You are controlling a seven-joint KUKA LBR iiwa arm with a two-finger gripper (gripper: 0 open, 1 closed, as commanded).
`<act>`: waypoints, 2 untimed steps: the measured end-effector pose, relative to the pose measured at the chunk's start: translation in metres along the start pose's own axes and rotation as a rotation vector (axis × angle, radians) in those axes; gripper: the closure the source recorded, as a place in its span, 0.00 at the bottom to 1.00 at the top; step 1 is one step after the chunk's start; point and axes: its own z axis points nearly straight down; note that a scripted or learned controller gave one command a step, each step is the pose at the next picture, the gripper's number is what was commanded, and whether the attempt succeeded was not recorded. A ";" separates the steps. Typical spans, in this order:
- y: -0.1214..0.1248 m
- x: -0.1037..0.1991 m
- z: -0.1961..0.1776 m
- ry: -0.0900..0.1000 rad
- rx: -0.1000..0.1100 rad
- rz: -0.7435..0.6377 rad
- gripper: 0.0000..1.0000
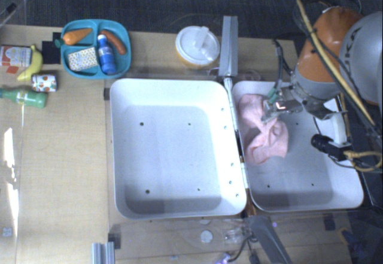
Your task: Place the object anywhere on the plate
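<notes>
**Gripper over cloth in right bin**

The gripper (pixel 276 105) sits at the cloth's (pixel 262 130) 1 o'clock edge; I cannot tell its state. The pink cloth lies crumpled at the right bin's (pixel 311 188) 10 o'clock area.

Robot lab setup: wooden bench (pixel 54 197) held two white bins (pixel 173 149), industrial arm (pixel 341 47) with exposed cables, toy food in a blue divided tray (pixel 96 47), dark carpet behind.

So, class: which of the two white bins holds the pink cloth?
The right bin, the one under the gripper; the pink cloth lies at its left side.
</notes>
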 end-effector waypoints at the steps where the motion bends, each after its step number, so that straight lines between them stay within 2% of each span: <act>1: 0.002 0.001 -0.040 0.000 0.000 -0.006 1.00; 2: -0.002 0.052 -0.034 0.001 0.001 -0.410 1.00</act>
